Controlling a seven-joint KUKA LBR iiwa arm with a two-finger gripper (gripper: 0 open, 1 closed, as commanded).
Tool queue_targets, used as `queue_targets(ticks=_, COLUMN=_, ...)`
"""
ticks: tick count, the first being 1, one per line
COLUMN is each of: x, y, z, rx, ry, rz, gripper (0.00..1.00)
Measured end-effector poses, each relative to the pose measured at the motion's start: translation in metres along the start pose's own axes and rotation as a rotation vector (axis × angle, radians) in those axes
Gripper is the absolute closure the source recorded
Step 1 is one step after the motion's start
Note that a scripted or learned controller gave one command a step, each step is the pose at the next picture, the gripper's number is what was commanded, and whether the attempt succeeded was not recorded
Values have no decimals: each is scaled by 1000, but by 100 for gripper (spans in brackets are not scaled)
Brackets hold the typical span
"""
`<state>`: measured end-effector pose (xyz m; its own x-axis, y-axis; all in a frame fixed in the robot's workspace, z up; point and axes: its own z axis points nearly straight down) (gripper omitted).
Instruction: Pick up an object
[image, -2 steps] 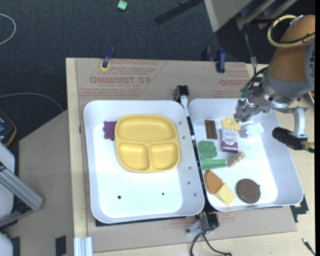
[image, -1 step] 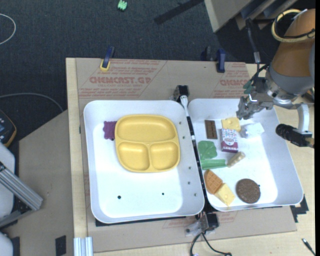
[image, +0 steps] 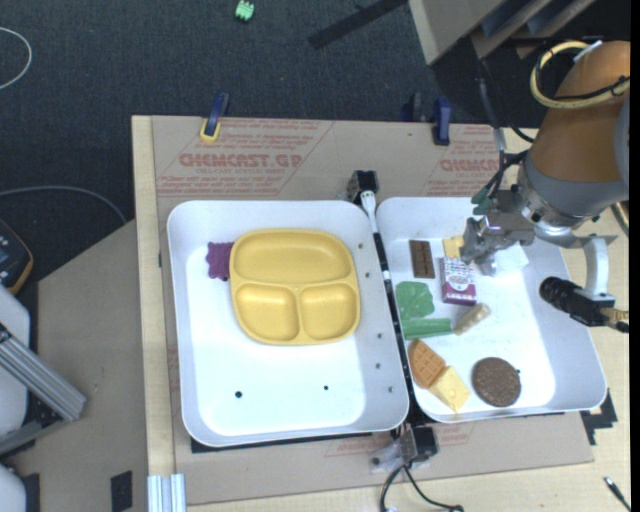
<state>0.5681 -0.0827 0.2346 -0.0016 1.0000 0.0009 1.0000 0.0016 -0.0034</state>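
The gripper (image: 484, 247) hangs over the far part of the right bin (image: 570, 385), carried by the grey arm (image: 570, 180) with its orange band (image: 588, 95) entering from the right. Whether the gripper is clenched or released cannot be told from this angle, and nothing is visibly grasped.

Objects relative to the gripper:

- Small purple-and-white carton (image: 459, 281) — just below and slightly left of the gripper, lying on the bin floor; contact cannot be confirmed.
- Pale yellow piece (image: 453, 246) — immediately left of the gripper, partly hidden by the carton.
- Brown bar (image: 422, 259) — further left, lying lengthwise near the bin's left wall.
- Green toy (image: 416, 310) — below and left, past the carton.
- Tan cylindrical piece (image: 471, 318) — below the carton, tilted.
- Waffle-patterned orange piece (image: 427, 363) and yellow wedge (image: 450, 387) — well below and left, near the front wall, touching each other.
- Round brown disc (image: 496, 381) — well below the gripper, near the front wall.

The left bin (image: 200, 330) lies well to the gripper's left. It holds a yellow divided tray (image: 295, 285) with a purple object (image: 218, 259) at the tray's far-left edge
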Motion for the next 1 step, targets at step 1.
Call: queue_targets(ticks=1, x=31, y=-35, z=14, rx=-1, ry=0, rz=1, gripper=100)
